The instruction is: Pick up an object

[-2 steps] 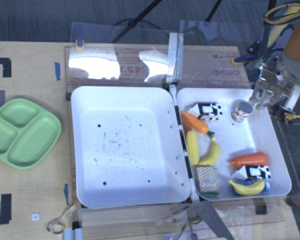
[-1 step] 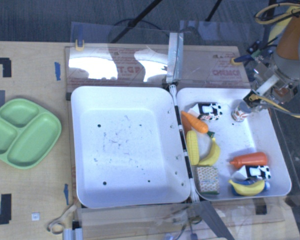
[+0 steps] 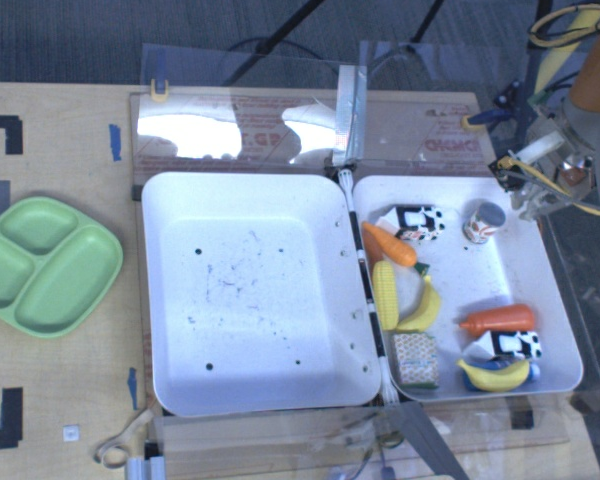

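Clearly orange, the tapered carrot (image 3: 390, 245) lies in the right bin (image 3: 555, 308); pincer state indiscernible.

Wooden bench (image 3: 60, 118) under everything. Green divided plate (image 3: 46, 264) on the far left, three compartments, well apart from the bins. Blue tape strip (image 3: 114, 141) on the wood beyond the plate; black corner marks (image 3: 6, 133) at the left edge. Clear plastic panels (image 3: 240, 98) upright behind the bins, glare on the lower part. Dark tripod legs (image 3: 310, 8) cross the grey carpet (image 3: 80, 18) beyond.
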`<state>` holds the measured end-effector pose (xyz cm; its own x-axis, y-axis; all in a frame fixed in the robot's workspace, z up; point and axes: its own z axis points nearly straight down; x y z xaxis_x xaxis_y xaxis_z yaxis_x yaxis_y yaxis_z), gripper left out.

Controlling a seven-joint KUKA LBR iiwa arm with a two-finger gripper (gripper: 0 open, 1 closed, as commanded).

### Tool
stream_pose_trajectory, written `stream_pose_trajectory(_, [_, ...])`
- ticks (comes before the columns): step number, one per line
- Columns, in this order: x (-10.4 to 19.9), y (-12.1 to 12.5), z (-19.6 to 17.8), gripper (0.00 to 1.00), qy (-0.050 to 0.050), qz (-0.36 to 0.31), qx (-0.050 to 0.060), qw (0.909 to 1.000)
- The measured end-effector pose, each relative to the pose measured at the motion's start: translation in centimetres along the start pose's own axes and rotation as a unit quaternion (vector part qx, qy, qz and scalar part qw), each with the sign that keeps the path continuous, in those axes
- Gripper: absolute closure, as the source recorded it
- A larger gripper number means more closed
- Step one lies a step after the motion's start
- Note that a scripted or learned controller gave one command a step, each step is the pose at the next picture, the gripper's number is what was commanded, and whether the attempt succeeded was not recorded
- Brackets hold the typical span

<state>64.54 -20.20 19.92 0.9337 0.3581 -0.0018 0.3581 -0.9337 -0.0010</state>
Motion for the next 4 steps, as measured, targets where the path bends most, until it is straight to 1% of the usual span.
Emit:
stream_pose_trajectory(1, [-0.4, 0.1, -1.1, 1.0, 0.0, -0.052, 0.0, 0.9986])
stream_pose_trajectory(2, [-0.7, -2.2, -1.7, 1.0, -0.001, 0.057, 0.001, 0.9984])
stream_pose_trajectory(3, [0.0, 2.3, 3.3, 1.0, 0.0, 0.082, 0.0, 0.9966])
stream_pose_trajectory(4, [-1.1, -0.1, 6.7, 1.0, 0.003, 0.019, -0.002, 0.9998])
